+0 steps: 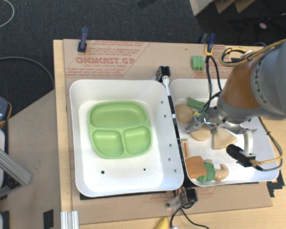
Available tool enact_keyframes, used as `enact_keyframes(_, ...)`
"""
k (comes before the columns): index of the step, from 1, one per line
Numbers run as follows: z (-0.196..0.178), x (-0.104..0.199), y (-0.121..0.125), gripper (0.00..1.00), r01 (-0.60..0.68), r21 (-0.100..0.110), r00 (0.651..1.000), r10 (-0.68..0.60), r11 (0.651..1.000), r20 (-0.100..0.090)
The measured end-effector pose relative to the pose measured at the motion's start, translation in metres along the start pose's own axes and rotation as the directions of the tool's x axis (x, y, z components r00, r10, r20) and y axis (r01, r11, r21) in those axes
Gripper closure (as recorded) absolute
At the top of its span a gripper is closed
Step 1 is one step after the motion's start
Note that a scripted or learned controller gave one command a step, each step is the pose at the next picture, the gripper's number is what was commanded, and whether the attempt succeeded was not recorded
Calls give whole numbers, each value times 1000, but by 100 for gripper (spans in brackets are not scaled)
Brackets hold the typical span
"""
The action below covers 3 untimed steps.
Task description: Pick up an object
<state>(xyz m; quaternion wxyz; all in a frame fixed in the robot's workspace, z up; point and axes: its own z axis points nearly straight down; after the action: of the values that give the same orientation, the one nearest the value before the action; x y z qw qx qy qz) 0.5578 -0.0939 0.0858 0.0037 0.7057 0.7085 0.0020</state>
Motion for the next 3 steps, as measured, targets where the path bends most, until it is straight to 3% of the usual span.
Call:
enact_keyframes(1, -10, 0, -3, 100, -3, 4, 1000, 3, 1000, -1)
enact_keyframes(2, -105, 72, -15, 100, 4, 1, 1000, -4, 1000, -5)
enact_keyframes(3, -184, 145, -62, 100, 2, 5, 1000, -2, 1000, -4)
